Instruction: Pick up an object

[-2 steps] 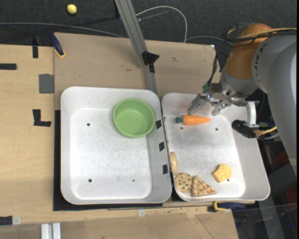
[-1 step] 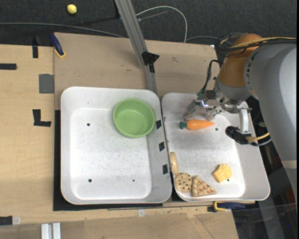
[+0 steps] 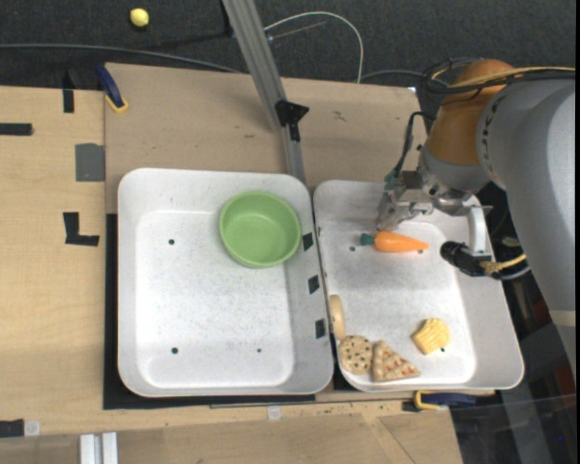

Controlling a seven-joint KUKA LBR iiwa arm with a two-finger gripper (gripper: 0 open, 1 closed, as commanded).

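Note:
An orange toy carrot (image 3: 399,244) with a green tip lies in the upper middle of the right bin (image 3: 367,288). My gripper (image 3: 398,211) hangs just above the carrot's back side, fingers pointing down close to it. I see nothing between the fingers. A yellow cheese-like piece (image 3: 430,336) rests at the bin's lower right. A cracker (image 3: 355,354) and a pizza slice (image 3: 391,363) lie along the front wall, with a tan piece (image 3: 336,314) by the left wall. A green bowl (image 3: 259,228) sits in the upper right of the left bin (image 3: 174,298).
A grey pole (image 3: 261,66) slants from the top down to the divider between the bins. Cables (image 3: 319,27) loop behind the bins. A small yellow ball (image 3: 139,16) lies on the dark floor at top left. The arm's grey body (image 3: 532,182) covers the right side.

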